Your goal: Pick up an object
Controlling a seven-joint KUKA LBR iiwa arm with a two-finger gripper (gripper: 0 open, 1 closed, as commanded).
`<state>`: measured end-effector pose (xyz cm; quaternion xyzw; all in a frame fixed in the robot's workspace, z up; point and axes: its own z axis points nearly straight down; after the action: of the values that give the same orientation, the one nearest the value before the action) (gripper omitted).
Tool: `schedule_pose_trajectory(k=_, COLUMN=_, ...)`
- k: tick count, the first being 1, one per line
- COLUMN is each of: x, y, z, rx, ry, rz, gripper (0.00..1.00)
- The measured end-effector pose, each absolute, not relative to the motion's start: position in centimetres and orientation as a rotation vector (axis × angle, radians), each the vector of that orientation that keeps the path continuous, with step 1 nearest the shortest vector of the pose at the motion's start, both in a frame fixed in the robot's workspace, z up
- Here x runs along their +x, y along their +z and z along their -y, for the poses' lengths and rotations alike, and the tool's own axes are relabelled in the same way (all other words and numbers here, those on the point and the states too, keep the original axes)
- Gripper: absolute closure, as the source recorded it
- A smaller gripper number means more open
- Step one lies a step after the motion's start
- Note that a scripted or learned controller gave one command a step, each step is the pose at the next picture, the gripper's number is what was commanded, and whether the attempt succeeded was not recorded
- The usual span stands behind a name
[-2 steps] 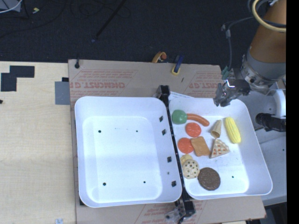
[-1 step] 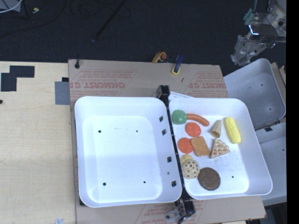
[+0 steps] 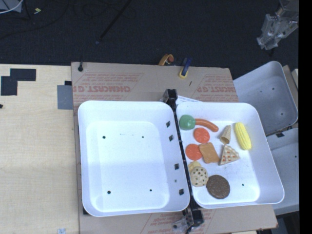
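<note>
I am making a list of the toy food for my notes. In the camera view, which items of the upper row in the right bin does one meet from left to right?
Green ball → orange sausage → ice-cream cone → yellow corn cob.

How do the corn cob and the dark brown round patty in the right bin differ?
The corn cob is yellow, long and narrow; the patty is dark brown, round and flat. The corn cob lies near the bin's far right side, the patty near its front edge. Both rest in the right bin, apart from each other.
</note>
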<state>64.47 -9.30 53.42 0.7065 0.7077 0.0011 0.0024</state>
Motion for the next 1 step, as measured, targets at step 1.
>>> schedule_pose_trajectory(k=1, x=61.18, y=28.3, z=8.88, rx=2.233, ry=-0.019, rz=-2.232, gripper=1.0)
